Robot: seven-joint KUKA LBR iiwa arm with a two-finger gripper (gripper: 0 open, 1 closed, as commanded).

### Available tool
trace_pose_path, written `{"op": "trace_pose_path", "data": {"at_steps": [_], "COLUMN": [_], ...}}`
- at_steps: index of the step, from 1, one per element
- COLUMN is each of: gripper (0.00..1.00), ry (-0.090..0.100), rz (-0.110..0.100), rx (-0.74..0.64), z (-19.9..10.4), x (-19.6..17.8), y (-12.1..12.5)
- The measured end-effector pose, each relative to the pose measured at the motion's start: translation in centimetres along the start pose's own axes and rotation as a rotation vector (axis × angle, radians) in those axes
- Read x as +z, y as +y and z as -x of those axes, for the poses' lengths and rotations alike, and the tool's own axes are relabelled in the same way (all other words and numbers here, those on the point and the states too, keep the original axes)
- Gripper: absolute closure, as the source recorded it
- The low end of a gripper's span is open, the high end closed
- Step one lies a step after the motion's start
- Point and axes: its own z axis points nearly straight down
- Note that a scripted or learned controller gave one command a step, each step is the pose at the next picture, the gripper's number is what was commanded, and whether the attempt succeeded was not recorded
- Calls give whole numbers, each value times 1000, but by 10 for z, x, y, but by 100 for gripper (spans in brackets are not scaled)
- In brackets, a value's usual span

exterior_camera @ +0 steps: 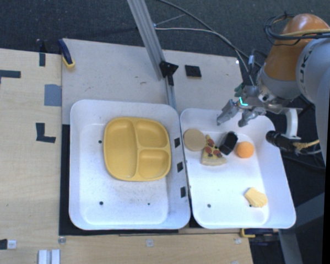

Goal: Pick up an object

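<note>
The grey arm (pixel 302 47) with its orange band is reaching in from the right, and its pincer (pixel 235 117) is hovering over the far edge of the right bin (pixel 232 215). Its two fingers are spreading apart, with nothing showing between them.

In that right bin, a cluster is sitting just below the pincer: a round tan disc (pixel 194 139), a pizza slice (pixel 212 154) touching the disc's right side, and a small black object (pixel 228 142), perhaps a block, leaning against the slice's upper right. An orange ball (pixel 244 150) is lying just beside the black object, apart from it. A yellow wedge (pixel 256 198), probably a piece of cheese, is resting well apart from the rest, near the bin's near right corner.

The left bin (pixel 84 207) is holding a yellow divided plate (pixel 137 149) with three compartments. Both bins are sitting side by side on the bench (pixel 113 71).
</note>
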Motion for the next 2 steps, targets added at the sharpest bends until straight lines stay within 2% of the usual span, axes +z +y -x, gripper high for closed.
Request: {"op": "trace_pose_path", "data": {"at_steps": [1,2], "gripper": [0,0], "ry": [-1,-1], "rz": [5,0], "rx": [-1,0], "z": [0,-2], "x": [-3,62], "y": [1,3]}}
